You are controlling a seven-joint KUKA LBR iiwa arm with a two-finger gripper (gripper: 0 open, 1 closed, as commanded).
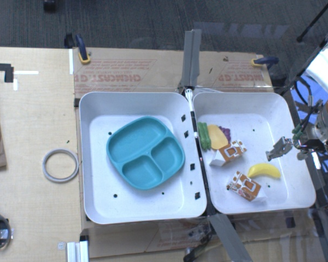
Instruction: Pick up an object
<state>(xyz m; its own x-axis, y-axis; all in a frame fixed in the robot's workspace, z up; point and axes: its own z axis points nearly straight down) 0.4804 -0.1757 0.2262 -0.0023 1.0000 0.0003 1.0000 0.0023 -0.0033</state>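
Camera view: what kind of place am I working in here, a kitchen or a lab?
Most likely a robot lab or test bench, not a kitchen. Two white bins sit on cardboard clamped to a workbench, holding toy food such as a banana and a blue divided plate, with office carpet behind.

The two bins (93,162) are seen as smooth white plastic with a soft sheen, and the divided teal tray (146,152) in the left one is moulded of matt plastic. The banana (264,171) is finished in glossy yellow plastic, while the two small cartons (244,186) are made of printed card in orange and white. The surface (33,119) is faced with pale matt wood, brown printed cardboard (126,72) is laid behind the bins, and the tool (279,148) is formed of dull grey metal.
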